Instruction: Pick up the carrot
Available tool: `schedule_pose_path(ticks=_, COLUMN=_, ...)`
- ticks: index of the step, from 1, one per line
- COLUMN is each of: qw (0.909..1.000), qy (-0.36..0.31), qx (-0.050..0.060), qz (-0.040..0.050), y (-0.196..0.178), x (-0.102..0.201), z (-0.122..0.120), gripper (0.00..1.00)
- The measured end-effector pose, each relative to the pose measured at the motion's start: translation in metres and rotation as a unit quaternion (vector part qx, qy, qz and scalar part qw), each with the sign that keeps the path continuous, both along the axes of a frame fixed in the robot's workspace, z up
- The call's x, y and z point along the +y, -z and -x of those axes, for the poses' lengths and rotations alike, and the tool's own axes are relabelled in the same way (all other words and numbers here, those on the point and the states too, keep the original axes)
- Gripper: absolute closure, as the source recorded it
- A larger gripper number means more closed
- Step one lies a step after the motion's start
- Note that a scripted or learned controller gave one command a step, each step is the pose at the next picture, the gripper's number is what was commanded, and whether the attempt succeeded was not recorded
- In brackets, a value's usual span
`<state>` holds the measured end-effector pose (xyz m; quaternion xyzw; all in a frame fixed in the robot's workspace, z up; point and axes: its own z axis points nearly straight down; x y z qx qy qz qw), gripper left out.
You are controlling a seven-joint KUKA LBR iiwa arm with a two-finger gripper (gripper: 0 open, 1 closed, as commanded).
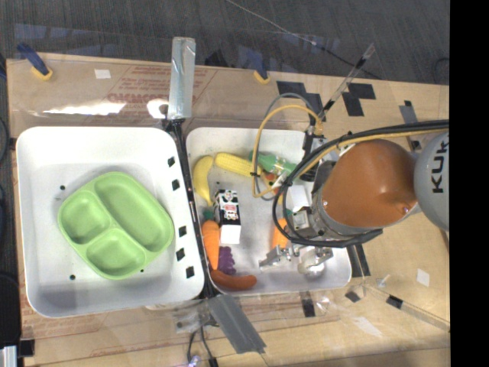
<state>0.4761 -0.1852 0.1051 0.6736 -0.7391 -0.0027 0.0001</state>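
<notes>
2 shallow white bins sit side by side on the bench. The left bin [30,205] holds a green divided plate [114,224] with 3 compartments, lying in the middle left of the frame. The right bin [229,138] holds the clutter: the carrot [210,241] lies against its left wall, lower centre of the frame, pointing roughly up and down. Just right of the carrot stand a small black-and-white carton [228,214] and a purple bunch of grapes [226,260]; below them lies a brown sausage [234,281]. A yellow banana [202,177] and a corn cob [234,163] lie above the carrot.

The arm's orange band [367,183] fills the right centre of the frame. Below it the gripper [294,260] hangs low over the right bin's lower right part, well apart from the carrot. How wide the claw stands I cannot tell.
</notes>
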Motion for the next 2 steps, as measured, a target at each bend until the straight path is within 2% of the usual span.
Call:
schedule_pose_path(ticks=1, qw=0.9979, qy=-0.065, qx=-0.002, qz=0.0004, y=0.0135, x=0.0086, z=-0.0214, gripper=0.0)
schedule_pose_path(ticks=2, qw=0.9977, qy=-0.068, qx=-0.002, qz=-0.0005, y=0.004, x=0.0111, z=-0.0223, gripper=1.0)
